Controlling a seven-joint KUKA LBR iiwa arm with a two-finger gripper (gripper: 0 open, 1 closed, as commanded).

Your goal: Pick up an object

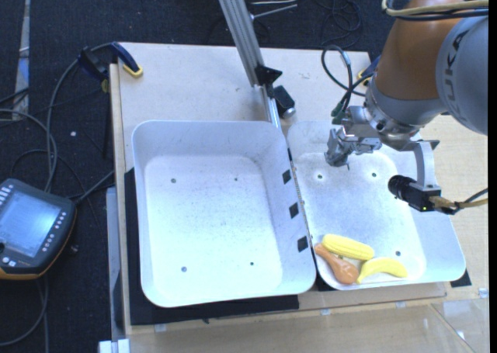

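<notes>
Three small items lie together at the near edge of the right bin [365, 196]: a yellow corn cob [348, 247], a yellow banana [384, 268] and an orange carrot-like piece [338, 264]. My gripper [339, 154] hangs over the far part of the right bin, well behind these items, with nothing visible between its fingers. Its tips are small and dark against the bin floor.
The left bin [210, 212] lies beside the right one, sharing a raised middle wall with black clips [295, 208]. A slanted aluminium post [245, 33] rises behind the bins. A black camera module [410, 191] sticks out from the wrist over the right bin.
</notes>
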